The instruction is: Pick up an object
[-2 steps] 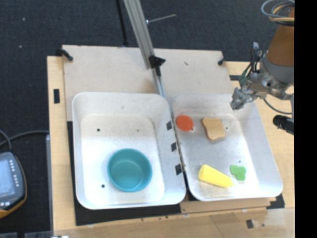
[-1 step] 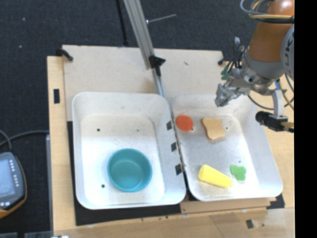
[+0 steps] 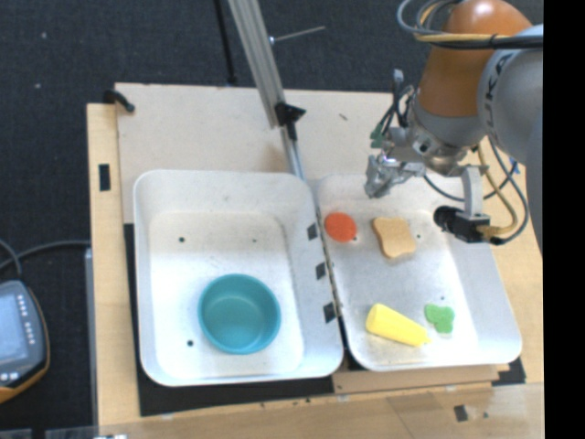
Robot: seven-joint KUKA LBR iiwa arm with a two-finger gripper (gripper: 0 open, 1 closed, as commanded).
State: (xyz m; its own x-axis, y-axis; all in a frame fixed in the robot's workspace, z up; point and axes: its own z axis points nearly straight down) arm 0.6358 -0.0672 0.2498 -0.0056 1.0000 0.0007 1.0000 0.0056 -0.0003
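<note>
The right bin (image 3: 475, 286) holds an orange round piece (image 3: 340, 227) near its left wall, a tan toast-shaped piece (image 3: 395, 237) in the middle, a yellow wedge (image 3: 396, 326) at the front and a small green piece (image 3: 440, 317) beside it. My gripper (image 3: 380, 185) hangs over the bin's back left corner, above and between the orange piece and the toast piece. Nothing shows between its fingers.
The left bin (image 3: 164, 199) contains a teal bowl (image 3: 239, 313) toward its front. A slanted metal pole (image 3: 265, 71) rises from the ridge between the bins at the back. A black camera-like part (image 3: 460, 224) hangs off the arm over the right bin.
</note>
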